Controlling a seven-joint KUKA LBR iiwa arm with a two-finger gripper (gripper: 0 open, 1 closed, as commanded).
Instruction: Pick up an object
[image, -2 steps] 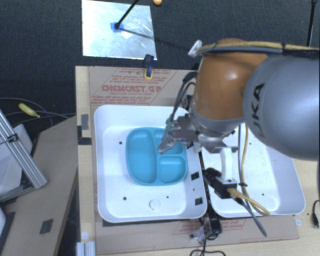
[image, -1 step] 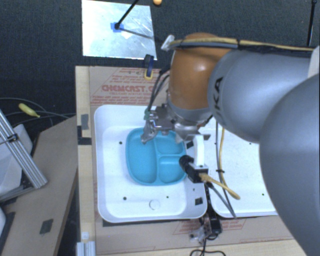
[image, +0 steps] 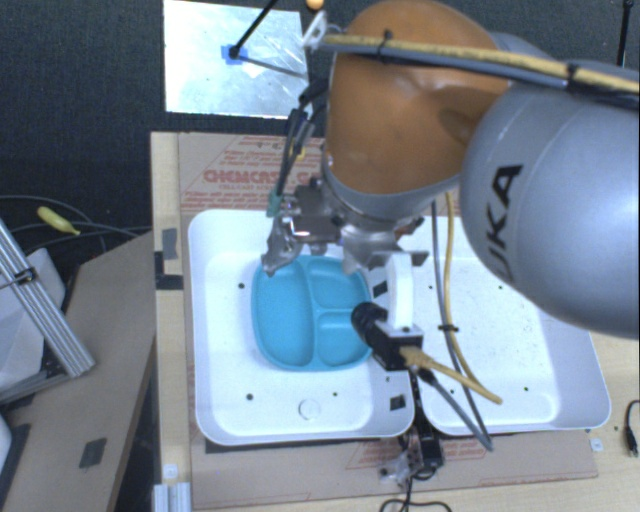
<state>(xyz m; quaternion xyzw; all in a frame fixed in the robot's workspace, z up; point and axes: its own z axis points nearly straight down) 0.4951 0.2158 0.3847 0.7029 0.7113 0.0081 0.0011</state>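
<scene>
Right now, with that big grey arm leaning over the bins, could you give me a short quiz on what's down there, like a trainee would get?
1. True or false: the blue plastic divided tray lies in the left white bin.
2. The tray's colour is: A red, B blue, C green.
3. Fill in: the end effector is over the tray's ____ edge in the camera view (near or far).

Key: 1 true; 2 B; 3 far.
</scene>
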